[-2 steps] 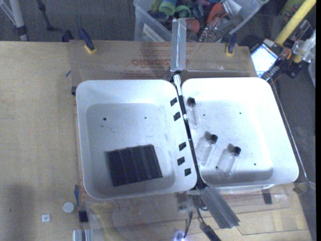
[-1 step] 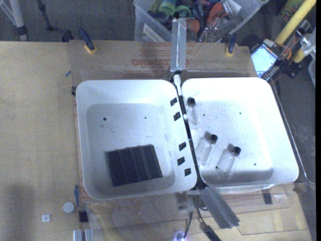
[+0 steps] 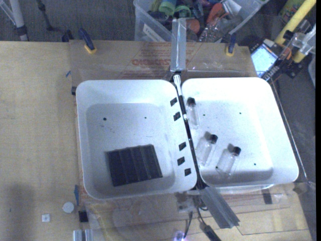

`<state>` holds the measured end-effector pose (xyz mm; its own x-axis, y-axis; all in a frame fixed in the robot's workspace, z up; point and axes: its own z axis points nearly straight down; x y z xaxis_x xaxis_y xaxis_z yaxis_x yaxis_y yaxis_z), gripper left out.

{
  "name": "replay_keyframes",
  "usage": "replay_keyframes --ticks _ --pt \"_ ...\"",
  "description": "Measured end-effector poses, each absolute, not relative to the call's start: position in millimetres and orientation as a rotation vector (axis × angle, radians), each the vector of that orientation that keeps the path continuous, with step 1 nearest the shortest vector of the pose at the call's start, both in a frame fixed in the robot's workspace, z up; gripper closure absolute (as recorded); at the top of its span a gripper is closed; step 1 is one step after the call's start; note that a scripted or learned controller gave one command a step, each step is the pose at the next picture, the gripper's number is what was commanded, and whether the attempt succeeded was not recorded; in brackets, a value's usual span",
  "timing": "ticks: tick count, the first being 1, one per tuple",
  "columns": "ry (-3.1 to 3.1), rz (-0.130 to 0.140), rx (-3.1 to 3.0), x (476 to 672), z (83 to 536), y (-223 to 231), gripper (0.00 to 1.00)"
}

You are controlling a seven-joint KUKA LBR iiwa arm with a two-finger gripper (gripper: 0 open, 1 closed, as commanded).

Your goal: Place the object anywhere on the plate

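Note:
A dark, ridged rectangular plate [image 3: 134, 165] lies flat in the front part of the left white bin [image 3: 80, 134]. Three small clear vials with black caps lie in the right white bin [image 3: 283, 134]. One vial [image 3: 192, 111] is near the divider at the back left. A second vial [image 3: 206, 147] and a third [image 3: 228, 158] lie side by side nearer the front. All three rest apart from the plate, across the divider between the bins.
A metal bar [image 3: 176, 44] runs back from the seam between the bins. A clear tub of colourful toys [image 3: 200, 6] stands behind. Clamps [image 3: 89, 45] [image 3: 230, 46] hold the backing sheet. A lit screen [image 3: 263, 59] sits at the back right.

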<state>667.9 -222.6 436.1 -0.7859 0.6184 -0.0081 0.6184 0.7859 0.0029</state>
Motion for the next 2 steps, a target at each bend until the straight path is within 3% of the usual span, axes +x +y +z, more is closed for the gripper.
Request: replay_keyframes --ticks 2 --pt "2.943 -0.002 1.015 670.2 460.8 -221.2 1.0"
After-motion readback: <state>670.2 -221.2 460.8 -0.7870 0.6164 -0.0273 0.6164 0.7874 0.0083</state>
